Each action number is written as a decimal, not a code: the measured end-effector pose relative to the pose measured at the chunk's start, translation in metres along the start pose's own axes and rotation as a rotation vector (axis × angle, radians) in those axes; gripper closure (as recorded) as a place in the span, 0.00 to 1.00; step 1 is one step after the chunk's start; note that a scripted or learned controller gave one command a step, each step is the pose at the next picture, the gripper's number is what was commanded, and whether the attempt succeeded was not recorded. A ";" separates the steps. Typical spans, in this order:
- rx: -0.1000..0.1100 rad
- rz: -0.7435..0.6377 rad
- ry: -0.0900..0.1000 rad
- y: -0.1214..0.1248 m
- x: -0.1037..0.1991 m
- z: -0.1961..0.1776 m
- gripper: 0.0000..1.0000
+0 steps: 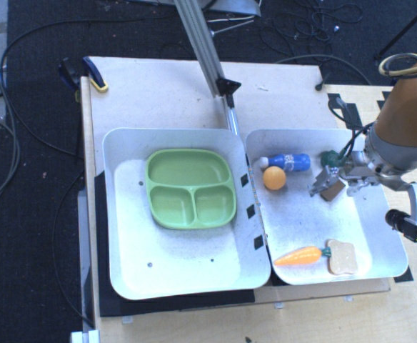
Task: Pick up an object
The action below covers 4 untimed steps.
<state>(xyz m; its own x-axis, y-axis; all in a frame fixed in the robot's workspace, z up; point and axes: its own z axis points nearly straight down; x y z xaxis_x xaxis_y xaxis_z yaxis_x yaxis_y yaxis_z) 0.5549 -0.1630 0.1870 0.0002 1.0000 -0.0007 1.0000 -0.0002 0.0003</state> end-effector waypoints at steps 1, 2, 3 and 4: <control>-0.001 -0.001 0.000 0.011 0.001 0.048 0.00; 0.000 0.000 0.000 0.011 0.001 0.094 0.00; -0.006 0.001 -0.004 0.012 0.000 0.083 1.00; -0.001 0.001 0.000 0.007 -0.008 0.036 1.00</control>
<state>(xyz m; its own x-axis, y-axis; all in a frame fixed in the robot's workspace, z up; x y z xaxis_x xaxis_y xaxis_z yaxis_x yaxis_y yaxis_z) 0.5624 -0.1706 0.1512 0.0010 1.0000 -0.0008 1.0000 -0.0010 0.0014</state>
